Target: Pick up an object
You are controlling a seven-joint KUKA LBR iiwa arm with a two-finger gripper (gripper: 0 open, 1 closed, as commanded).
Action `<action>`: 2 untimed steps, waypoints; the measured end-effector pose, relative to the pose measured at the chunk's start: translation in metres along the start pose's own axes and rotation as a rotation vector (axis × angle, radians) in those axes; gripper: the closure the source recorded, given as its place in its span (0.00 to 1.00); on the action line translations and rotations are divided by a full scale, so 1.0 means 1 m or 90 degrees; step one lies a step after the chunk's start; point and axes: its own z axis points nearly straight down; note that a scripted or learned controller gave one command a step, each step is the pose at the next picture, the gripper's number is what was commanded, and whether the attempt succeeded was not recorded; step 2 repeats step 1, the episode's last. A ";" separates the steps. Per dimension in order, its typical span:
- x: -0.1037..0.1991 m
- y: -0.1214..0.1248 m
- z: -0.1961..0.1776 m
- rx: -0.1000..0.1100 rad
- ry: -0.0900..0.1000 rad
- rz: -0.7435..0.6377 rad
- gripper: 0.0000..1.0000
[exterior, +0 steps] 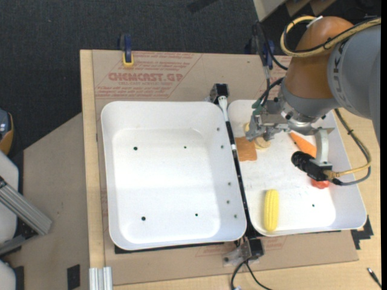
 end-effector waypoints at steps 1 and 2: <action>0.061 0.025 -0.031 0.006 0.000 0.002 1.00; 0.061 0.025 -0.031 0.006 0.000 0.002 1.00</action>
